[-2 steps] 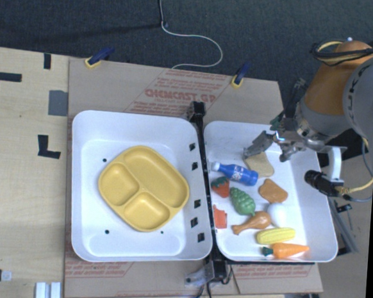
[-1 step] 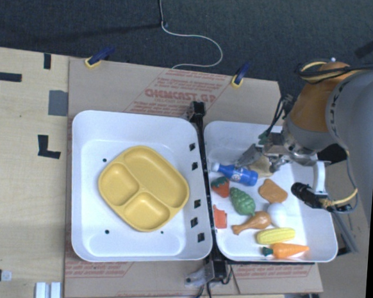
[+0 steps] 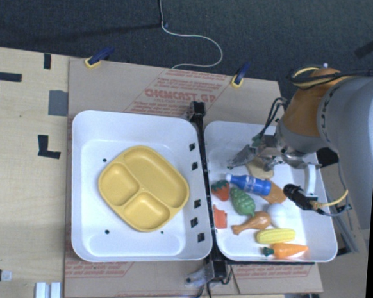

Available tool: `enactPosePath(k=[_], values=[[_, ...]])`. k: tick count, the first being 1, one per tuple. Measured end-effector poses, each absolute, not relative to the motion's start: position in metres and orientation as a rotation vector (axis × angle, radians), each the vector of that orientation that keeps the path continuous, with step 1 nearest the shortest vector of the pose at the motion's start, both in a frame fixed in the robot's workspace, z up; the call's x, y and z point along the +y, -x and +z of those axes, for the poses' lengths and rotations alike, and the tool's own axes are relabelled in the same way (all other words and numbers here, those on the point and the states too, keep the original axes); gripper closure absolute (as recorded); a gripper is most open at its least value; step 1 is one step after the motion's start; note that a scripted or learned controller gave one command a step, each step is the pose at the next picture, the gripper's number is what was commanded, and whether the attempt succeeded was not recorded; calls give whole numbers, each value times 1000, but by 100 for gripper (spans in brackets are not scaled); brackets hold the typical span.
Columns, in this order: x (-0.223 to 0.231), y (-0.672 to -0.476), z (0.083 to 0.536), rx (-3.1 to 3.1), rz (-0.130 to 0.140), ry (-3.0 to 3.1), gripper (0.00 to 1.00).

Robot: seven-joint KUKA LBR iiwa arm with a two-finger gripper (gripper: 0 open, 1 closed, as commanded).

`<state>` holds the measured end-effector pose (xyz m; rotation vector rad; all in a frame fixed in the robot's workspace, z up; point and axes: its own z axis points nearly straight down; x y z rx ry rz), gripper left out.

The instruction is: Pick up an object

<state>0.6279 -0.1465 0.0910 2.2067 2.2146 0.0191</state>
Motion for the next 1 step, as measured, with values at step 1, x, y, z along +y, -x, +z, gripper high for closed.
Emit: enactPosePath(k=[1], values=[[-148, -626, 99, 2218, 8, -2207, 100]])
